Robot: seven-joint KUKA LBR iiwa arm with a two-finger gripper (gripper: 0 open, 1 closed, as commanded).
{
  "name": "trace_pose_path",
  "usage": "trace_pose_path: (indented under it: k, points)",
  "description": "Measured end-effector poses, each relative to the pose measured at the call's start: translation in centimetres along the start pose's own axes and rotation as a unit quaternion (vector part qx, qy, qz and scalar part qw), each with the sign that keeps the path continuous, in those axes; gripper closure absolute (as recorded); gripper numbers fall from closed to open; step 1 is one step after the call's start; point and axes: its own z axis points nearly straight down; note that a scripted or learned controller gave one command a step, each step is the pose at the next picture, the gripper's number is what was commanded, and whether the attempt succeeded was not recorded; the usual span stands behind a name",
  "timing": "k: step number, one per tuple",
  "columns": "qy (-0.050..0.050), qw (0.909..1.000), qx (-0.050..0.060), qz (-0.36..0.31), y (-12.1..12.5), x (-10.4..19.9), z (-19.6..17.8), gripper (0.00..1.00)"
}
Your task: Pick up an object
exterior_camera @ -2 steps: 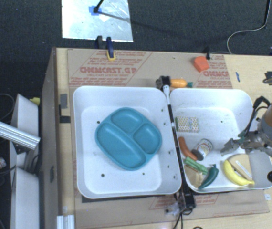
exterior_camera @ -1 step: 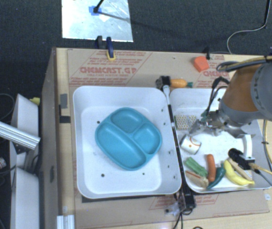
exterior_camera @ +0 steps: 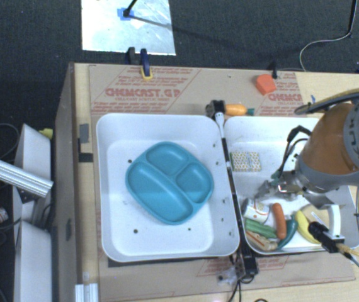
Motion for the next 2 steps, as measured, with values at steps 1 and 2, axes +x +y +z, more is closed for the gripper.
trace_pose_path:
  k: [1, 2]
  points:
    - [-0.001, 1.0000, -0.001, -0.001, 7.1, -5.4, -0.1, 0.00]
    - [-0.001, 1.0000, -0.002, -0.001, 13.7, -9.1, -0.1, 0.00]
